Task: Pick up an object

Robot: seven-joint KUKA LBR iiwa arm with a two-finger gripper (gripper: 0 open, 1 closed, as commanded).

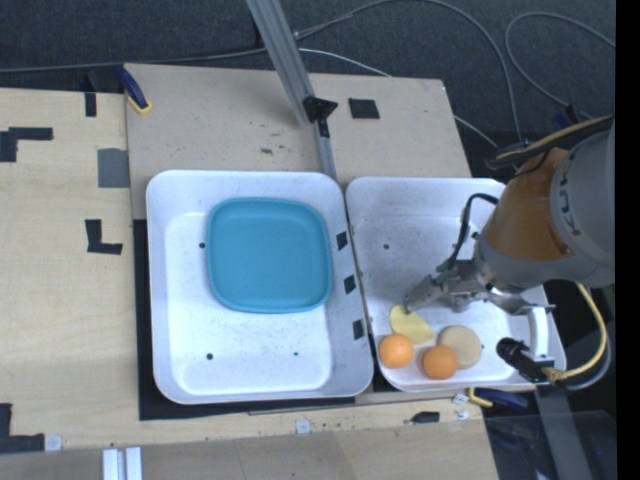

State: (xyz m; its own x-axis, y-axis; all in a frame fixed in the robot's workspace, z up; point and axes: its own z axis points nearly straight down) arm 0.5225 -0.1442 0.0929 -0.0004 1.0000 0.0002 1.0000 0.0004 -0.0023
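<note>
In the right bin (420, 208) several small objects lie near the front edge: a pale yellow piece (409, 322), an orange ball (396, 351), a second orange ball (440, 363) and a beige round object (461, 343). My gripper (414, 297) hangs low in this bin, just above and behind the yellow piece, with its tip pointing left. Nothing shows held in it. The arm's grey and orange wrist (530, 223) covers the bin's right side.
The left bin (175, 298) holds a square blue plate (268, 254). A grey metal bar (290, 58) slants down to the gap between the bins. Cables run over the dark floor at the upper right.
</note>
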